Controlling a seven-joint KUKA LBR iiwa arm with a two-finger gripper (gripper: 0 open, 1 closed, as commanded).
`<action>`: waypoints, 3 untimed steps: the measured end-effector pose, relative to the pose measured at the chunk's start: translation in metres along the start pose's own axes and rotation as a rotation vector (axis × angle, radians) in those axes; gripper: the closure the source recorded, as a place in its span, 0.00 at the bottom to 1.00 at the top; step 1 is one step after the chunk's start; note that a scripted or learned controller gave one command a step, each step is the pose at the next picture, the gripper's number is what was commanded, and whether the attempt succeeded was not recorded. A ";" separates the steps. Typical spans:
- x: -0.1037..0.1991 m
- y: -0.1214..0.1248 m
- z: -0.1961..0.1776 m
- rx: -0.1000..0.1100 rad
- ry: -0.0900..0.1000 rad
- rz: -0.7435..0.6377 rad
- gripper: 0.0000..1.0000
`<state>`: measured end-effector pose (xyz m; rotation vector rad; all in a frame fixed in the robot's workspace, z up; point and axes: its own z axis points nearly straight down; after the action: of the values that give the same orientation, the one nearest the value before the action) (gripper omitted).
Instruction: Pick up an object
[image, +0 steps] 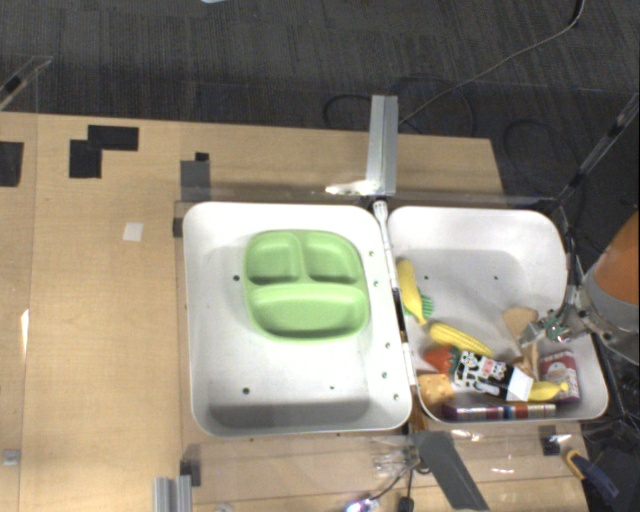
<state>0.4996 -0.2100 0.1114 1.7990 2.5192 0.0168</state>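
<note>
1. The things to pick from lie in a heap at the near end of the right bin (480, 240): a black and white bottle (487, 374), a yellow banana (458, 338), a longer yellow piece (408, 290) by the wall between the bins, something red (438, 358) and a tan lump (519, 322).
2. The hand (549, 328) is low over the right side of that bin, just beside the tan lump and near the cap end of the bottle.
3. I cannot tell if the hand is open or closed, or if it has hold of anything. It is too small and busy there.
4. To do this well, I think it should choose 1 thing with room around it. The tan lump is closest.
5. The heap is tight, so a grab in the middle may catch 2 things or slip.
6. The left bin (215, 390) holds a green tray (300, 283), well apart from the hand.
7. Both bins sit on the tabletop (90, 330).
</note>
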 end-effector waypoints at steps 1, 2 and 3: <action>0.000 0.015 -0.018 0.032 0.027 0.071 1.00; -0.002 0.045 0.009 0.000 0.003 0.245 1.00; -0.003 0.048 -0.003 -0.005 0.000 0.237 1.00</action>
<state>0.5452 -0.1969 0.1161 2.0836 2.2877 0.0325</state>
